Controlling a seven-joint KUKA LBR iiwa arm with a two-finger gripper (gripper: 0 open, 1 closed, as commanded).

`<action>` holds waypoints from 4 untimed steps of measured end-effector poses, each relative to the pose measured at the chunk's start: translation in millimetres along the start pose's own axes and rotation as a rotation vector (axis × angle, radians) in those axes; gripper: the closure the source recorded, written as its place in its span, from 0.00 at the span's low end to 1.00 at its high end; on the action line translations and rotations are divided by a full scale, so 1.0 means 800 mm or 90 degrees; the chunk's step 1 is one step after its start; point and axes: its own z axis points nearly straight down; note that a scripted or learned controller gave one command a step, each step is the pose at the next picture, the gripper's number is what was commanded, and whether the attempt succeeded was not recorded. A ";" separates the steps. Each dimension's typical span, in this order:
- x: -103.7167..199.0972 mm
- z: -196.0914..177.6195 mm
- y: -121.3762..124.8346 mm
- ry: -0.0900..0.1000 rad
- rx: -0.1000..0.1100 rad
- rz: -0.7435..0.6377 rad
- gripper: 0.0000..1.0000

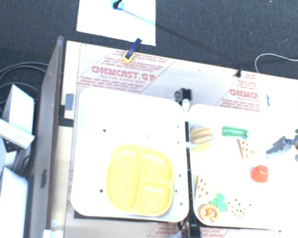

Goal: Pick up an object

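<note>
Toys lie scattered in the right bin (278,127), spread apart so that each can be reached alone: a green block (235,132), a bread roll (201,133), an orange wedge (245,149), a red cup (260,173), and a cluster of small pieces (219,203) near the front edge. The left bin (95,114) carries a yellow divided plate (141,179), likely a drop spot. Over the right bin's far side hangs the claw (292,146), well apart from every toy and with nothing in it; I cannot tell how wide it stands. Nearest to it are the wedge and the cup.
</note>
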 end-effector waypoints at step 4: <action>-0.010 0.225 -0.002 0.001 0.002 0.001 0.00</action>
